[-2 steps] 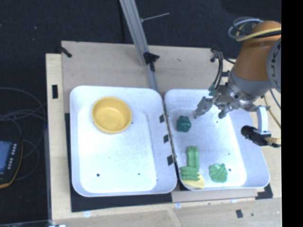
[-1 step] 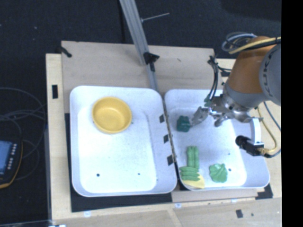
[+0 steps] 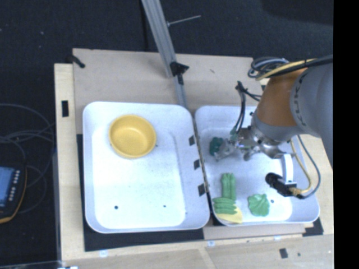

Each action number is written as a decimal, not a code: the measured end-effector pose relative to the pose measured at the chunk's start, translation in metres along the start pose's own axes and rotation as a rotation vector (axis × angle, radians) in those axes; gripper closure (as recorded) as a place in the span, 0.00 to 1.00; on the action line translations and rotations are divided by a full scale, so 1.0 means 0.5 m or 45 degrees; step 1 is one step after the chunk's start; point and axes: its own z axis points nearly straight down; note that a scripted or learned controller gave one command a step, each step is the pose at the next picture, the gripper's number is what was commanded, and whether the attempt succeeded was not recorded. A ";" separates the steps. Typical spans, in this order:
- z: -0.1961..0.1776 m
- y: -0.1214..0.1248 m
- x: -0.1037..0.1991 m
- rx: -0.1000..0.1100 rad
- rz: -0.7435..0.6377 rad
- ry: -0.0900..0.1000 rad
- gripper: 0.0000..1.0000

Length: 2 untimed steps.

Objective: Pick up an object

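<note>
— Pincer (image 3: pixel 229 148) down in the right bin (image 3: pixel 300 216), near its left wall. Spread or pinching?
— Can't tell. A dark green piece (image 3: pixel 216 145) sits right against it.
— Other items?
— Green strip (image 3: pixel 227 185) and leaf (image 3: pixel 259 204) by the front edge; yellow bowl (image 3: pixel 132 136) in the left bin (image 3: pixel 140 220).

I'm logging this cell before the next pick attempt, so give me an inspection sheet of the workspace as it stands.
Surface: pale wooden bench bearing two shallow white bins, left bin and right bin.
Job's things: round yellow plastic bowl in left bin; small dark green object, long green toy, yellow-green piece and green leaf-shaped piece in right bin.
Clutter: nothing seen.
Grippers: gripper low in right bin beside the dark green object; grasp unclear.
Cables: black cables on the arm.
Surroundings: slanted grey metal rail; handheld pendant at left.
</note>
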 end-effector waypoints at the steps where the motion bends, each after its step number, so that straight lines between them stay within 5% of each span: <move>1: -0.026 0.003 -0.001 -0.008 0.001 0.001 1.00; 2: -0.143 -0.012 -0.004 -0.012 0.000 -0.001 1.00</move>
